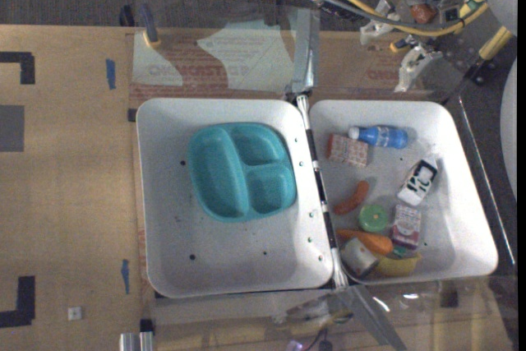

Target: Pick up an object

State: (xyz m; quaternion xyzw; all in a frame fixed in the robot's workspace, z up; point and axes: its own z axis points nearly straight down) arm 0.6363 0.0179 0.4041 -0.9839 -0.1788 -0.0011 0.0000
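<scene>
The right bin [468, 177] holds several small items. A blue bottle [380, 136] lies near its back wall beside a patterned box [348, 150]. A white and black item [418, 181] lies toward the right. Lower down are a red-orange sausage [352, 197], a green round piece [374, 218], a pink carton [406, 226], a carrot [370, 242], a yellow piece [399, 265] and a pale cup [359, 256]. My gripper [413, 66] hangs high above the bin's back edge, apart from all of them, with nothing seen in it.
The left bin [164, 242] holds a teal divided plate [242, 170]. A metal divider [316, 177] runs between the bins. Clear plastic sheets [222, 53] lie behind the left bin. Yellow cables [353, 0] loop off the wrist at the top.
</scene>
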